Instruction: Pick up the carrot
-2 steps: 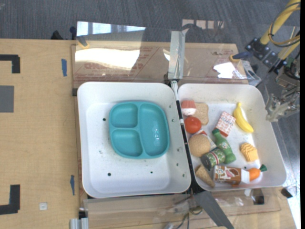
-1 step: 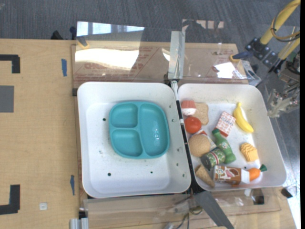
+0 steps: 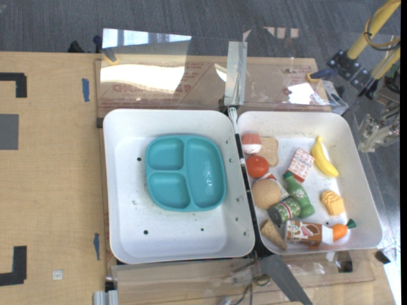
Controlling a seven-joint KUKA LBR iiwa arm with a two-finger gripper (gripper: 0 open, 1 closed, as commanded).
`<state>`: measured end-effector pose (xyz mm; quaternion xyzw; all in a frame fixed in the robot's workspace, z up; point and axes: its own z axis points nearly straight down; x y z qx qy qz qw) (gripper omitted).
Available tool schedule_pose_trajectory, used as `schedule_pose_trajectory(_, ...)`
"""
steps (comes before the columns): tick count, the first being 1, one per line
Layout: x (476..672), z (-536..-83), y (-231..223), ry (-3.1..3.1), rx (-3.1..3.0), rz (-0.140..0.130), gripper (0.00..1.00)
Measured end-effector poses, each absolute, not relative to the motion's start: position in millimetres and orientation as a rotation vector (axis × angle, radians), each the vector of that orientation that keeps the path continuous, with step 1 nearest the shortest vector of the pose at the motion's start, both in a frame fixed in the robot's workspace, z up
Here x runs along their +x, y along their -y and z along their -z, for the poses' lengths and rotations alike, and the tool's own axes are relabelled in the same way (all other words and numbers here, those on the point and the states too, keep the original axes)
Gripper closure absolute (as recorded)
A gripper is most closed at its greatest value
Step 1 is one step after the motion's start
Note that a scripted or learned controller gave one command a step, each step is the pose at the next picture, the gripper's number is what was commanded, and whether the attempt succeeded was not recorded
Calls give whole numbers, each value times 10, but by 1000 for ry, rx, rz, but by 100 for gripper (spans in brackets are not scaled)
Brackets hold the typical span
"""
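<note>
— Pincer (image 3: 376, 132)? Pale, metallic, blurred beyond the glossy white right bin's (image 3: 289, 137) right rim; released or clenched, I cannot tell.
— And the carrot (image 3: 340, 231)?
— Short smooth orange stub, green tip, probably plastic, in that bin's near right corner.

Floor: dark grey carpet (image 3: 191, 8) beyond the far edge.
Desk: light brown wooden desk (image 3: 48, 170), black tape marks, blue tape bits.
Light: bright glare on clear plastic sheet (image 3: 149, 75).

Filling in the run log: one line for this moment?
task: pick carrot | carrot: in right bin, near corner, untouched | end effector: outside bin
</note>
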<state>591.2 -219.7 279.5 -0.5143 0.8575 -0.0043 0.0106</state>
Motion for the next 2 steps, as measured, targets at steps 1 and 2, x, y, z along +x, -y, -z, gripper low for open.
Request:
schedule_pose_trajectory(1,5931,-2911,2193,-2672,-1595,20,100)
schedule_pose_trajectory(2,5951,-3028,2189,-2667,-1585,27,100)
